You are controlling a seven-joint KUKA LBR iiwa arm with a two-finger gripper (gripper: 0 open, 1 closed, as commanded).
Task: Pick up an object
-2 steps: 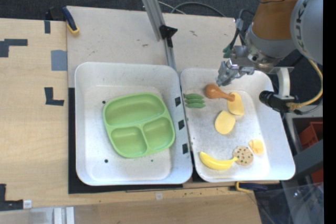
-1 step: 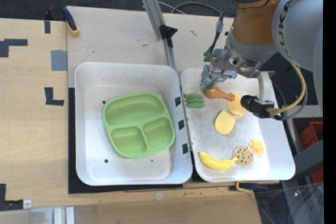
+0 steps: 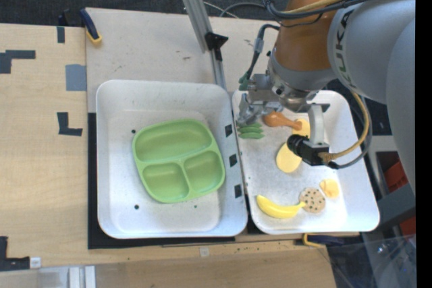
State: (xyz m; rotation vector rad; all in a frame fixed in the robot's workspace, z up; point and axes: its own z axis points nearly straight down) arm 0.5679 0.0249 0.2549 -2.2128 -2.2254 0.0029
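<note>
I see my gripper (image 3: 248, 119) low over the right bin (image 3: 358, 212), at its ten o'clock corner; whether it has closed, I cannot tell. A green item (image 3: 251, 133) lies just beneath it, an orange piece (image 3: 280, 121) at three o'clock.

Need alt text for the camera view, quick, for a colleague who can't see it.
The claw hangs low over the right bin, just above a green toy near its left wall; a banana and cookie lie nearer. A green divided plate sits in the left bin.
</note>
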